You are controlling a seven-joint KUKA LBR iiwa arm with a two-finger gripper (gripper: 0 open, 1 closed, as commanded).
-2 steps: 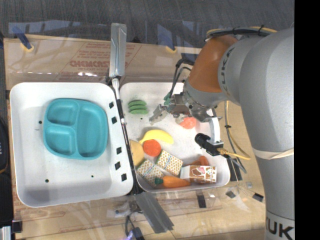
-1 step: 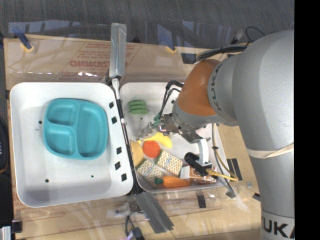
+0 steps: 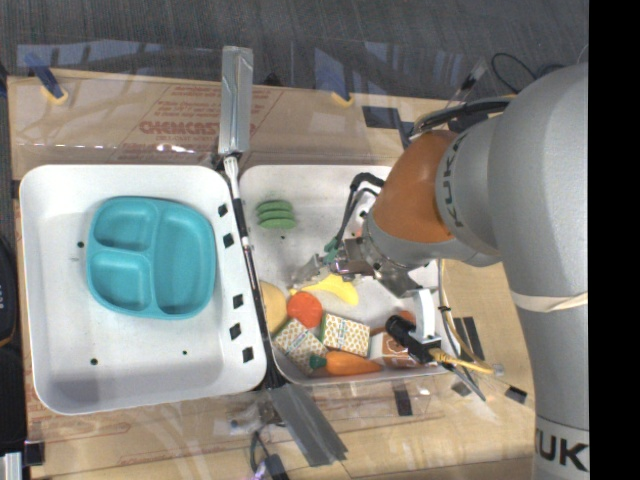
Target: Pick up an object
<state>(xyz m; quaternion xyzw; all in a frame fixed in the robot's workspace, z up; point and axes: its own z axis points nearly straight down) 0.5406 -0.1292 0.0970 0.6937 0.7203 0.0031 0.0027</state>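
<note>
My gripper (image 3: pixel 322 260) hangs low in the right bin (image 3: pixel 310 183), open, with nothing between its fingers. Just below it lies a yellow banana-shaped piece (image 3: pixel 338 291), and a red-orange tomato (image 3: pixel 305 308) sits beside that. Toward the bin's front edge are an orange carrot (image 3: pixel 350 364), two checkered boxes (image 3: pixel 345 334) and a yellow disc (image 3: pixel 272 306) against the left wall. A green ridged piece (image 3: pixel 275 214) lies alone at the back left of this bin. The orange-banded wrist hides the bin's right part.
The left bin (image 3: pixel 50 368) holds a teal divided plate (image 3: pixel 152 255). A metal bar (image 3: pixel 236 103) runs back from the divider between the bins. The floor of the right bin around the green piece is bare.
</note>
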